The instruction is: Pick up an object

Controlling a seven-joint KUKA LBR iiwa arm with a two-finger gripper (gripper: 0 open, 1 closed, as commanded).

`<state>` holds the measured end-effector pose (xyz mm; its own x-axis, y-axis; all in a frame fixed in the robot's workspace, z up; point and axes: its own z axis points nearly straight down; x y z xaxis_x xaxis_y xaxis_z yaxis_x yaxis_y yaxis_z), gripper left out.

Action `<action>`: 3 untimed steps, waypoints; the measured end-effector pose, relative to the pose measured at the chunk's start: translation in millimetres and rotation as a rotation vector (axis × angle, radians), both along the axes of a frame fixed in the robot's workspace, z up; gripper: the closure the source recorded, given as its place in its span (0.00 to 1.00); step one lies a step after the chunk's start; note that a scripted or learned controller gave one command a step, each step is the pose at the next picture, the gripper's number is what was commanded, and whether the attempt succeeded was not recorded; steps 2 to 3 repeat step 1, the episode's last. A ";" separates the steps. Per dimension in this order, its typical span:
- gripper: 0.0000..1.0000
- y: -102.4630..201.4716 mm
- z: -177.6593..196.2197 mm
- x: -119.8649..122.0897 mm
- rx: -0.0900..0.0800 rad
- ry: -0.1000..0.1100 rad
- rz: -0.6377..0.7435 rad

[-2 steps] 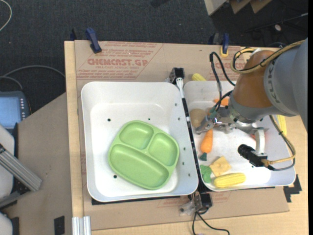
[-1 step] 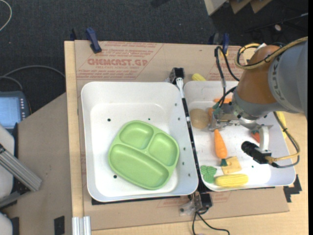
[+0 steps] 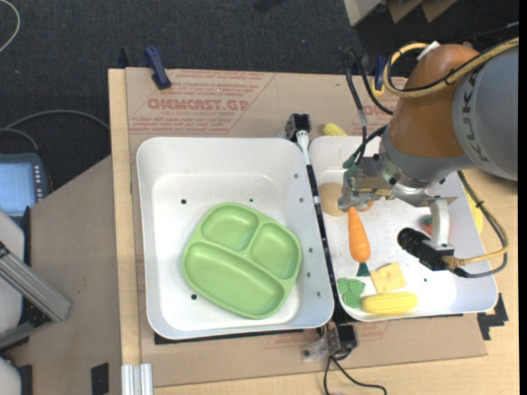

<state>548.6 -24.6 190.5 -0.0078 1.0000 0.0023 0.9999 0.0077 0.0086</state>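
The arm hangs over the right bin (image 3: 473, 299), its tool (image 3: 360, 194) low at the bin's left side, right above the top end of the carrot (image 3: 358, 234); whether the tool is open or closed, I cannot tell, since the wrist hides that part. The carrot lies lengthwise along the bin's left wall, its leafy green end (image 3: 352, 289) toward the near edge, with a yellow block (image 3: 388, 279) just beside its lower tip and a corn cob (image 3: 389, 304) below that. A tan round piece (image 3: 331, 198) sits just left of the tool, close to the divider. The carrot looks the likeliest target. To do it well, the tool should come straight down astride the carrot's thick upper part, closing across its width, not along its length, and keeping off the bin wall and the tan piece. The taper may let it slip, so a grip near the thick end seems safer. The left bin (image 3: 156, 220) holds a green plate (image 3: 241, 258), well apart from the work
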 end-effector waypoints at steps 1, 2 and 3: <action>1.00 -24.3 7.4 -63.2 -0.001 0.015 -0.012; 1.00 -24.3 7.4 -63.2 -0.001 0.015 -0.012; 1.00 -24.3 7.4 -63.2 -0.001 0.015 -0.012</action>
